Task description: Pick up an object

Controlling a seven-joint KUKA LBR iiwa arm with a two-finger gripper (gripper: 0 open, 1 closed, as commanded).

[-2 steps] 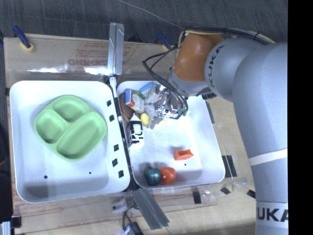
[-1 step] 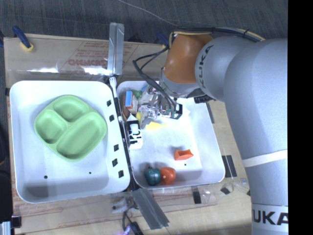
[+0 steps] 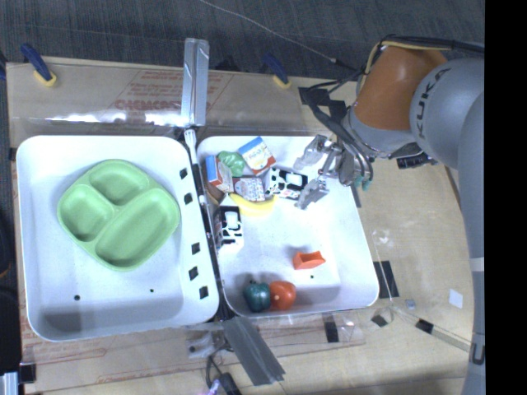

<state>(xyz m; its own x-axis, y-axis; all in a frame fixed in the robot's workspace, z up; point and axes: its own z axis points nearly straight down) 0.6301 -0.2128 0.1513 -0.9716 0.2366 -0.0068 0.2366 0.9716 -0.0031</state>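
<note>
**Gripper above the right bin, grip unclear**

Nearest, an orange ball (image 3: 282, 294) and a dark green ball (image 3: 256, 296) are seen in the right bin (image 3: 354, 262), then an orange block (image 3: 309, 259). Farther back, the gripper (image 3: 317, 175) is poised beside a black-and-white item (image 3: 286, 183) and the cluttered pile; its state cannot be told.
</note>
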